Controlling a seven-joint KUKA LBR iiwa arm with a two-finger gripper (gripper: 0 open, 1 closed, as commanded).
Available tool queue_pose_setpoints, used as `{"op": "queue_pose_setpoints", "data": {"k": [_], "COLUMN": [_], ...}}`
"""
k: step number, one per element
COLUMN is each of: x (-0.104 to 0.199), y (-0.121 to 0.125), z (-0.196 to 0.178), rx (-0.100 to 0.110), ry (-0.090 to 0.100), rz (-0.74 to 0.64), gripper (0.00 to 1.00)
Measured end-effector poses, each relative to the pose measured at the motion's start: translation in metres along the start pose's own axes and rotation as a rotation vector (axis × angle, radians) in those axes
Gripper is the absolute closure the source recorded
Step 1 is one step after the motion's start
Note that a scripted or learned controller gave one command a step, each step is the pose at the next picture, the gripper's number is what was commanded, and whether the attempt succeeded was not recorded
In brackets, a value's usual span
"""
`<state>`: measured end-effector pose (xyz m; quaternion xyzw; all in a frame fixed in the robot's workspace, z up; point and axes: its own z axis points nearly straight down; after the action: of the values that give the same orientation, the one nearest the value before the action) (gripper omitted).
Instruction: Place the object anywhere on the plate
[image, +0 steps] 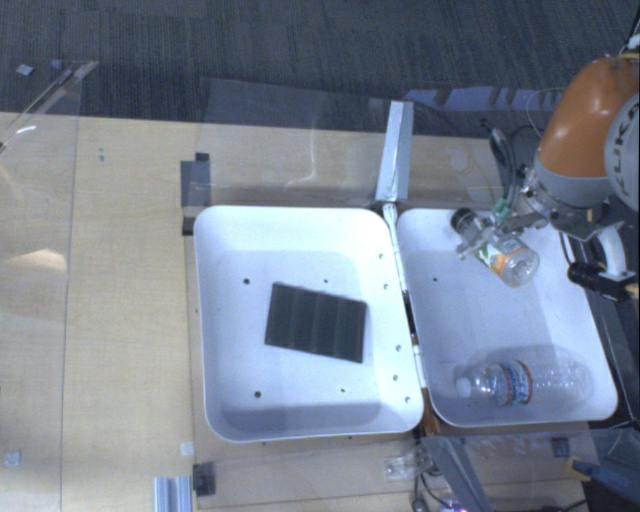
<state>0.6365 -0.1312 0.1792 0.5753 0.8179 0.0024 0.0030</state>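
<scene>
Nearest the camera, in the right bin (600, 395), we note a clear plastic water bottle (520, 382) lying on its side along the near wall, its label band toward the left end. In the left bin (215, 330) we record a dark rectangular plate (316, 322), ribbed, lying flat near the middle and slightly skewed; it carries nothing. Farther back, over the far part of the right bin, the pincer (497, 238) is clenched on a small clear bottle (510, 262) with a green and orange label, which sits tilted between the fingers. We find this object well apart from the plate, across the wall between the bins. Behind, the arm's orange band (590, 110) rises at the right, above the desk (100, 300).
</scene>
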Motion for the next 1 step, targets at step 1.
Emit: {"op": "queue_pose_setpoints", "data": {"k": [1], "x": [0.0748], "y": [0.0268], "z": [-0.0733], "rx": [0.0], "ry": [0.0], "rz": [0.072], "gripper": [1.0]}}
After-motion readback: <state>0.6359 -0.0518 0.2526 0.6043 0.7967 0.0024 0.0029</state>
